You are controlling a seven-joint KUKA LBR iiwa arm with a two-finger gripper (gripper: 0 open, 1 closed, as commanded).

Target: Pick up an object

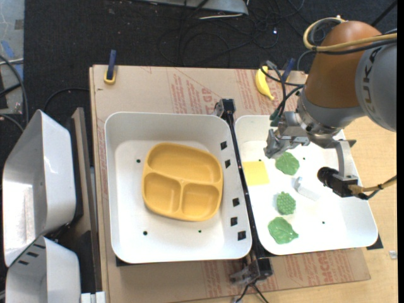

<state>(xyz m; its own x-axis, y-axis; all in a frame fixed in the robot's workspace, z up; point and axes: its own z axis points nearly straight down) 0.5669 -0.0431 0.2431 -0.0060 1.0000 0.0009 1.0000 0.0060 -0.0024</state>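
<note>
The right bin (353, 229) holds a flat yellow square (256, 173), three green pieces and a small pale piece (304, 188). One green lump (288, 164) lies near the bin's middle, a bumpy green piece (285, 202) sits below it, and another green lump (281, 230) rests near the front edge. My gripper (279, 144) hangs over the back left part of this bin, just above and left of the upper green lump. Nothing is visibly held.
A yellow divided plate (183, 182) fills the middle of the left bin (120, 232). A small banana (265, 84) lies on the bench behind the right bin. A black fitting with a cable (334, 180) hangs from the arm over the right bin.
</note>
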